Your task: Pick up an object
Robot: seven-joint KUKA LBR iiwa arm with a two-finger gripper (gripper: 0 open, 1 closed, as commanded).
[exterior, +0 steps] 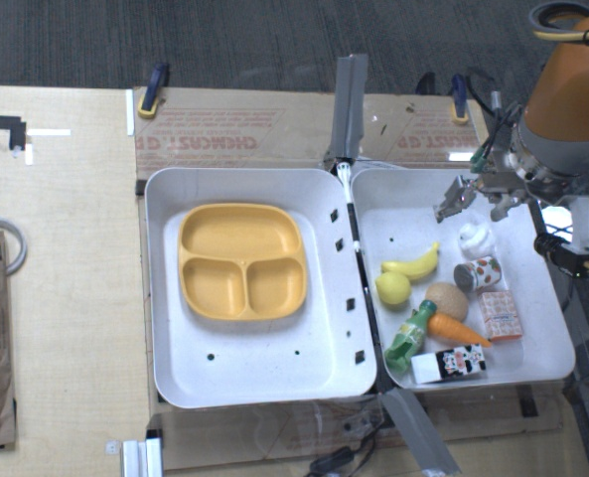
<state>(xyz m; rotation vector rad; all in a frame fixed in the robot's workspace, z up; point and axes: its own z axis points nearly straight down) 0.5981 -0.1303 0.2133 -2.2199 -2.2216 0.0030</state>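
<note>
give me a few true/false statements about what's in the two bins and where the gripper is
1. The yellow tray lies in the left bin. True.
2. The banana lies in the left bin. False: it lies in the right bin, just above the lemon.
3. The gripper hangs over the upper part of the right bin. True.
4. The gripper has the carrot between its fingers. False: the carrot lies on the bin floor, lower down, apart from the gripper.
5. The tray's compartments hold fruit. False: all three show bare yellow.
6. The green bottle lies beside the carrot. True.
</note>
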